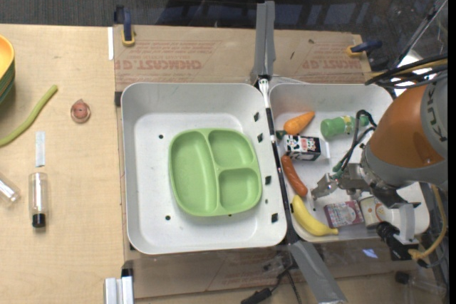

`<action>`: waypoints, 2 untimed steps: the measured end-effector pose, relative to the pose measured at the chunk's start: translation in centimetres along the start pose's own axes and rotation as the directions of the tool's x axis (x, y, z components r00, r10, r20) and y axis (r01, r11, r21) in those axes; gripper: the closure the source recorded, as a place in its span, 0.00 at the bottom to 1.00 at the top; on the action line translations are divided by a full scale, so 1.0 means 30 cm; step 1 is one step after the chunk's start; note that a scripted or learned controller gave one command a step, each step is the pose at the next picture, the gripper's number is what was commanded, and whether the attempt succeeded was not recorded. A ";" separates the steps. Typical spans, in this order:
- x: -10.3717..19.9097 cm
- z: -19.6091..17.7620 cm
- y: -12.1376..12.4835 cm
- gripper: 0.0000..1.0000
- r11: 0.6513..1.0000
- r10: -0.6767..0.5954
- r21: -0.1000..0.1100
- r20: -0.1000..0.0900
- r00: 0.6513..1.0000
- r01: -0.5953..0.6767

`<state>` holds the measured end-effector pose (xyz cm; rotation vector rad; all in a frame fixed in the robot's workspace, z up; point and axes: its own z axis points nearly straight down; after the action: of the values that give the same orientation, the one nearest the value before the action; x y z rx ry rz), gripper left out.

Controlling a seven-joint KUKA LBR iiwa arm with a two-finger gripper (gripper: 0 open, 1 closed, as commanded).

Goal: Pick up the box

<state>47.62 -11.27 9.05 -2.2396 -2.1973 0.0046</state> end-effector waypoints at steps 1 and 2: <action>-0.184 -0.002 0.005 0.00 0.999 0.036 -0.003 0.002 0.999 -0.036; 0.012 0.000 0.001 0.00 0.999 0.050 0.000 0.000 0.999 -0.050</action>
<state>47.65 -10.93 9.04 -2.2944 -2.1407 0.0045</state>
